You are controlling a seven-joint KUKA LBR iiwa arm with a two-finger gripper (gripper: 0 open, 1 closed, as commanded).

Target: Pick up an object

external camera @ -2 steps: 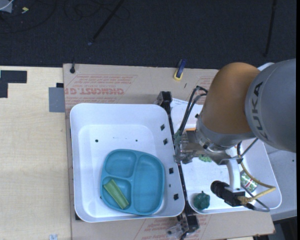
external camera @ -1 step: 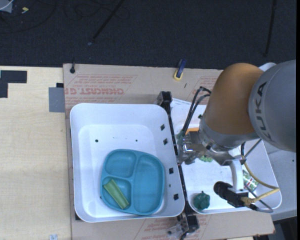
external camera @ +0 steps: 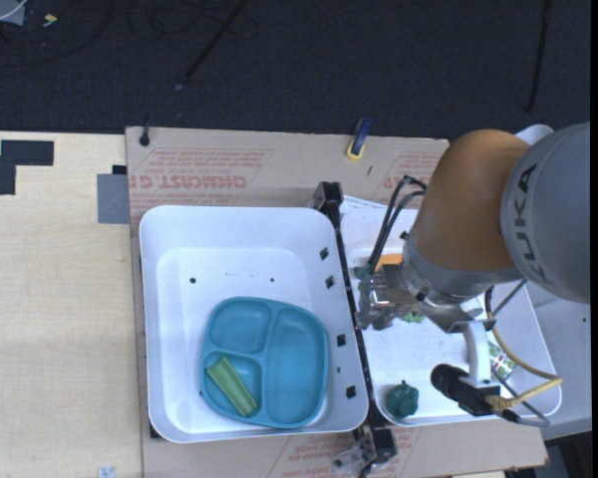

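Left bin (external camera: 169,267) holds a blue tray (external camera: 269,357) with a green piece (external camera: 231,386); hand's (external camera: 379,302) state can't be told

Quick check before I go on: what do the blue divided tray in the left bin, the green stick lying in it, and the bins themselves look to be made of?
Blue divided tray: likely moulded plastic, smooth with a soft sheen and rounded compartment edges.
Green stick: matte, possibly a plastic or rubber toy vegetable; too small to tell.
White bins, e.g. the left bin: apparently thin formed plastic, slightly glossy with rounded corners.
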